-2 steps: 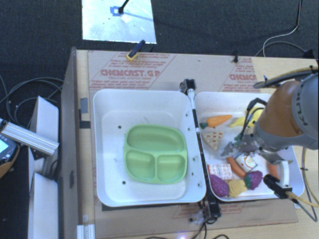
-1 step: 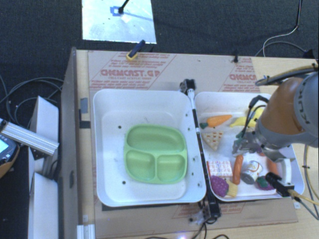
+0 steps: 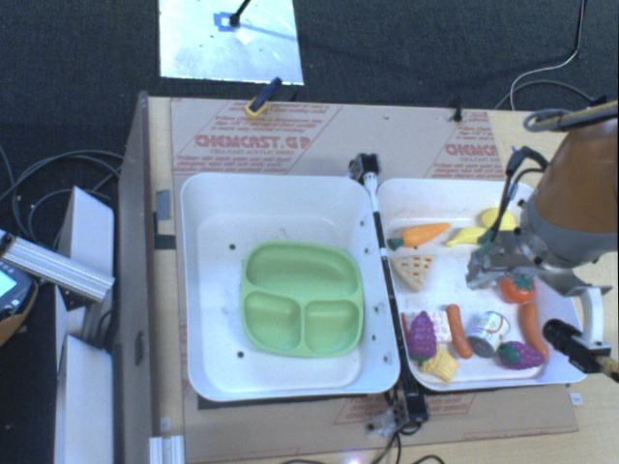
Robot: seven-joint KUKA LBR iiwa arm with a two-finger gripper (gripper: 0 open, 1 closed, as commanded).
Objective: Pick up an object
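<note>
The jaws (image 3: pixel 488 267) are down inside the right bin (image 3: pixel 440 191), low over the toys near its right side; whether they are released or clenched cannot be told, as the wrist housing covers them. A red tomato-like piece (image 3: pixel 518 289) lies just beside them, and a yellow banana (image 3: pixel 484 230) sits close behind. Nothing is seen lifted clear of the bin floor, so the pick is judged not yet done: closing and raising remain.

Other candidates in that bin are a carrot (image 3: pixel 426 233), a wedge of pie (image 3: pixel 411 269), purple grapes (image 3: pixel 421 334), corn (image 3: pixel 440 363) and a small tin (image 3: pixel 489 329).

The left bin (image 3: pixel 208 211) holds a green divided plate (image 3: pixel 302 296).

The tabletop (image 3: pixel 406 143) sheet reads "CHEMCAST GP" in red, repeated. The tin's label is illegible.
</note>
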